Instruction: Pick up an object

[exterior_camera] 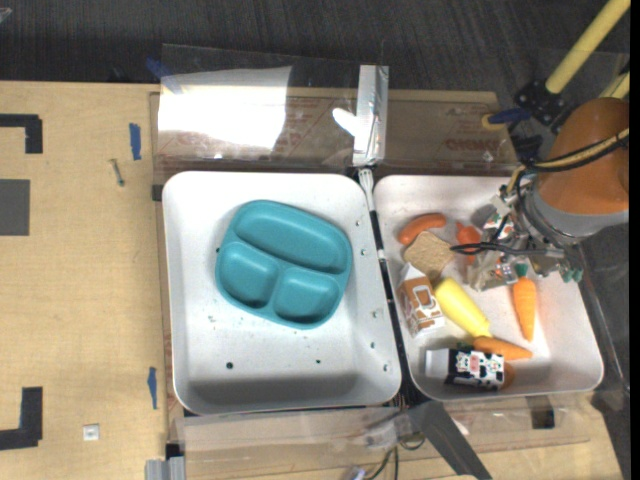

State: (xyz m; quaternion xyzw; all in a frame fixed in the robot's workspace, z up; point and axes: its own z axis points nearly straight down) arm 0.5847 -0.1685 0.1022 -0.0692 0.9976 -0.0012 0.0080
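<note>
— Where are we looking, then?
— We'd call it a robotics lab. We see a plywood bench (70, 268) marked with black tape (25, 133) and blue tape (134, 140).
— What else tells us so?
— Two white bins (190, 298), clear plastic sheeting (260, 118) behind them, and a cabled arm (590, 163) over toy food (465, 308). No home looks so.

floor (300, 8): dark carpet | bench (70, 268): tan board, black tape marks
</note>
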